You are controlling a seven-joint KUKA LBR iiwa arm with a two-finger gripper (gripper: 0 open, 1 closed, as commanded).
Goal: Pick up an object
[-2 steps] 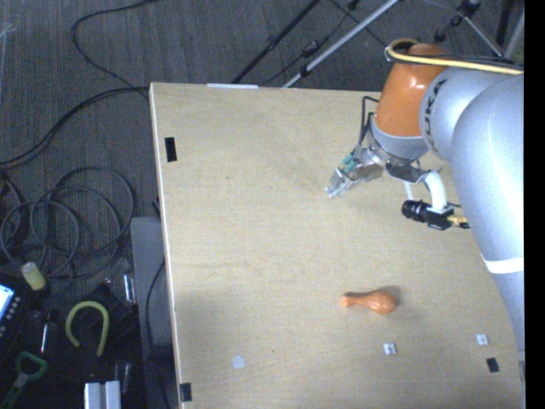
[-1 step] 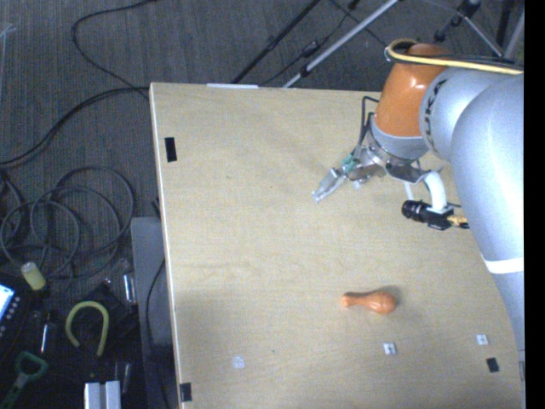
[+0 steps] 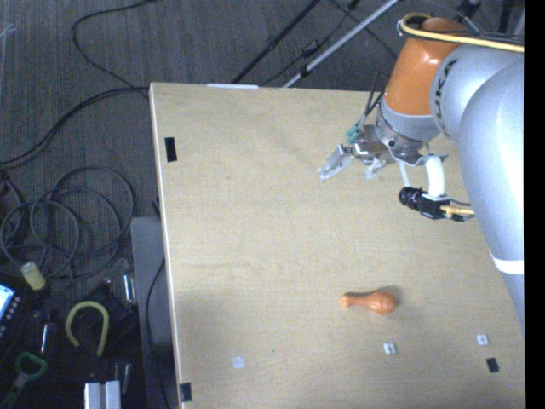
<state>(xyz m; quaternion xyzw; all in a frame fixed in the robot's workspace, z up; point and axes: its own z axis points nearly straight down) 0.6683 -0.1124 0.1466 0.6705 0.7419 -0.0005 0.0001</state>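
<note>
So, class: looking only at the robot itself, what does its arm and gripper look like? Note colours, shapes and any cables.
The arm is bulky and rounded, with a smooth silver-grey shell and a glossy orange band above the wrist. The gripper is a small metallic piece with thin silvery fingers. A white bracket and a black cylindrical fitting with a yellowish tip hang beside it.

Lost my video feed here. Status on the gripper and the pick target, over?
Two-finger gripper above the tan board, holding nothing. Small orange pear-shaped object lying on the board, nearer the camera, apart from the gripper. Nothing between them.
</note>
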